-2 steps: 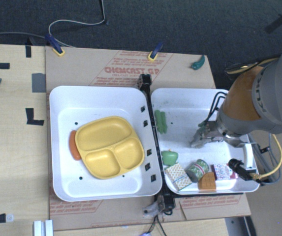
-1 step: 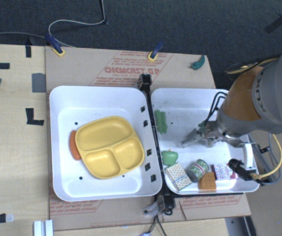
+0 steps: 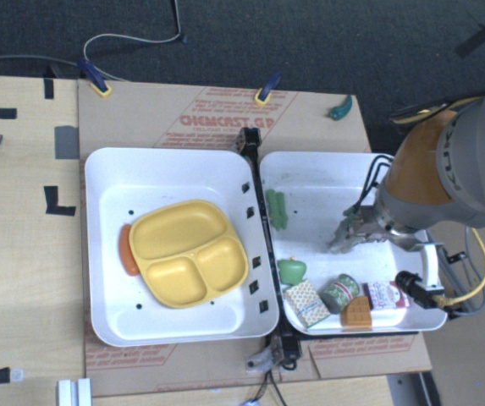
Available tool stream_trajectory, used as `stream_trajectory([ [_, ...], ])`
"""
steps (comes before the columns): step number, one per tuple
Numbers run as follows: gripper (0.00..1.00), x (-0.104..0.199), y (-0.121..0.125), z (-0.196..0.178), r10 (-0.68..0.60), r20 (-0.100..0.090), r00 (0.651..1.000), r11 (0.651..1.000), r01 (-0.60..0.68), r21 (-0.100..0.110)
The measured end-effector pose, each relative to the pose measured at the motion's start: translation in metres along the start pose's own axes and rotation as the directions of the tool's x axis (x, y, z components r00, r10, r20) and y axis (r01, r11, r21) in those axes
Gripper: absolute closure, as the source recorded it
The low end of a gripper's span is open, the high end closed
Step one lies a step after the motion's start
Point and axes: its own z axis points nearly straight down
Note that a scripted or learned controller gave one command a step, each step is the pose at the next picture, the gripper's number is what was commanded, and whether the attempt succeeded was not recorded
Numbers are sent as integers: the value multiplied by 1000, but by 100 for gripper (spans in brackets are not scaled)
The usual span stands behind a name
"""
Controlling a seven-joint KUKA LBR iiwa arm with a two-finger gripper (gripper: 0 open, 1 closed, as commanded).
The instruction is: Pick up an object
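Note:
My gripper (image 3: 342,240) hangs low over the middle of the right bin (image 3: 310,184), its fingers pointing down and left toward the bare floor. Nothing shows between them. Below it along the bin's front lie a green round piece (image 3: 292,270), a checkered packet (image 3: 306,302), a small green can (image 3: 340,293), an orange-brown piece (image 3: 356,313) and a pink-white packet (image 3: 386,295). A green flat piece (image 3: 276,210) lies at the bin's left wall.
The left bin (image 3: 111,227) holds a yellow divided plate (image 3: 188,251) with an orange-red thing (image 3: 128,250) tucked under its left edge. A black divider (image 3: 259,227) separates the bins. Cables trail from the arm at the right.

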Motion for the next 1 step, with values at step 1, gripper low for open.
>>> stream_trajectory([
  [1, 0, 0, 0, 0, 0, 0, 1000, 1000, 0, 0],
])
